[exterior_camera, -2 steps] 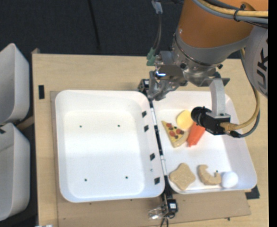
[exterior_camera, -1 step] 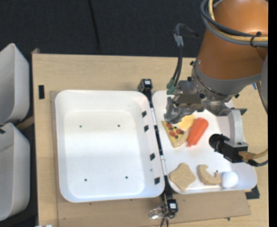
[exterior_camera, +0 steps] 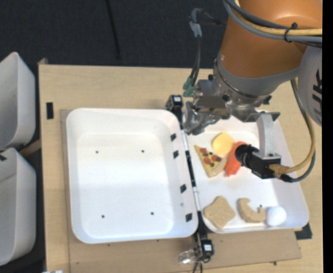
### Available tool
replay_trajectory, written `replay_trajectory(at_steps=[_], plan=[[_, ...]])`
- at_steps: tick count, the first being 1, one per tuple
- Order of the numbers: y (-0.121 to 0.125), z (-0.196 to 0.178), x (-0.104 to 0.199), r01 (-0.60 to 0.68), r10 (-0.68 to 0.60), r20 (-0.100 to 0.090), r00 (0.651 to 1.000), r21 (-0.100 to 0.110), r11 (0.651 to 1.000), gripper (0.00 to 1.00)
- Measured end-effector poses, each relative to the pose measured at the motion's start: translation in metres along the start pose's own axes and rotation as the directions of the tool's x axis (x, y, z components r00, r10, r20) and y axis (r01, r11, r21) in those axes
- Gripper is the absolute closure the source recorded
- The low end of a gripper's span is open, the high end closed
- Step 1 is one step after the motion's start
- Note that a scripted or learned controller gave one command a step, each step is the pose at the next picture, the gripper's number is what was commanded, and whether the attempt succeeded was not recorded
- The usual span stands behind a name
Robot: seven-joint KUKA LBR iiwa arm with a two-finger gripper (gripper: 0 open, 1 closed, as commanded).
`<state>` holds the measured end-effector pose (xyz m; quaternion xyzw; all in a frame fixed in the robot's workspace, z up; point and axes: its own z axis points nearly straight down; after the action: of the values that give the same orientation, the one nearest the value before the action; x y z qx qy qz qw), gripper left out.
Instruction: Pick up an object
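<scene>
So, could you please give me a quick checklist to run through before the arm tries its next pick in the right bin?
1. Objects available in the right bin: ok. A pizza slice toy, yellow piece, red piece, bread slice, tan curved piece and white ball lie there.
2. Gripper over the right bin: ok, near its upper left corner.
3. Anything already held: cannot tell.
4. Target free of neighbours: not ok for the red piece, which touches the pizza slice toy; ok for the bread slice.
5. Black cable fitting away from the objects: not ok, it lies against the red piece.
</scene>
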<state>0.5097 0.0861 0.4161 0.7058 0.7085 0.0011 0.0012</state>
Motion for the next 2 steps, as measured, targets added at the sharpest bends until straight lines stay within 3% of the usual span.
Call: replay_trajectory(at_steps=[1, 2], plan=[[-0.001, -0.145, 0.066, 0.006, -0.006, -0.007, 1.0, -0.015, 1.0, 1.0], [-0.022, 0.022, 0.087, 0.001, -0.001, 0.005, 1.0, 0.017, 1.0, 1.0]])
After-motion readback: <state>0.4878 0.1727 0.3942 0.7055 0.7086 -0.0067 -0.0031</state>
